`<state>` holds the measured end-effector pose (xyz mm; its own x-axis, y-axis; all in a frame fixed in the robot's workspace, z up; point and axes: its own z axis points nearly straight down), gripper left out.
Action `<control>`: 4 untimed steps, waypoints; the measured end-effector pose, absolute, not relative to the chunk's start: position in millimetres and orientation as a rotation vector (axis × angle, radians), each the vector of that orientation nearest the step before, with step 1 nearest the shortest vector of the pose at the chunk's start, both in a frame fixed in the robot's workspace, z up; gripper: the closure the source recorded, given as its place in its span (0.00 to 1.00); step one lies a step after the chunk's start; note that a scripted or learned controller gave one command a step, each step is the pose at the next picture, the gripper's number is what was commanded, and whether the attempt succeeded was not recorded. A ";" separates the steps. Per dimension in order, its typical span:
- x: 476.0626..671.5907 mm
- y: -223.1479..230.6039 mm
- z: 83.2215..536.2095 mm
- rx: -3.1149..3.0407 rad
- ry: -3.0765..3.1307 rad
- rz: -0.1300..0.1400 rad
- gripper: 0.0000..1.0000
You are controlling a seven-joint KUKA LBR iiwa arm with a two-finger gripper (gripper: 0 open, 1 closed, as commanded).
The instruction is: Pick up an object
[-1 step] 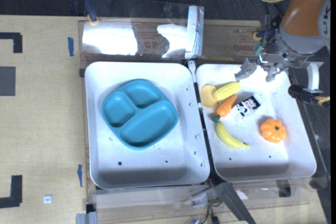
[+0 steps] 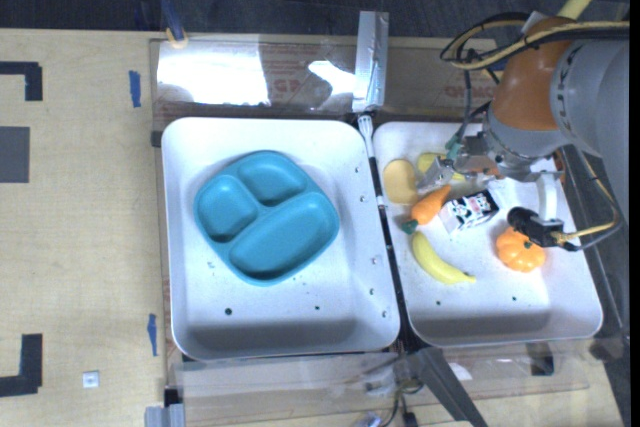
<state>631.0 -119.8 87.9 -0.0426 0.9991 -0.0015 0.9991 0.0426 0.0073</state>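
Note:
My gripper hangs low over the upper left part of the right bin. It sits among a round yellow fruit, a smaller yellow piece and an orange carrot-like item just below it. A black-and-white patterned item lies to the right of the carrot. A yellow banana lies nearer the front. An orange pumpkin-like item rests at the right. I see nothing clearly held.
The left bin holds a blue divided plate. A ridge where the two bin walls meet separates the bins. The grey arm with its orange band comes in from the upper right, over the right bin's back corner.

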 end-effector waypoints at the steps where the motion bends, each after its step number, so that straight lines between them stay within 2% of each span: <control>1: 632.0 -119.5 98.7 2.169 2.261 0.010 1.00; 2: 631.6 -119.6 97.9 2.170 2.262 0.009 0.00; 3: 632.8 -119.6 109.1 2.168 2.258 0.013 1.00; 4: 632.5 -119.6 108.4 2.170 2.259 0.012 0.00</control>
<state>632.5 -119.6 108.4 -0.0401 0.9992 -0.0015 0.9991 0.0402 0.0125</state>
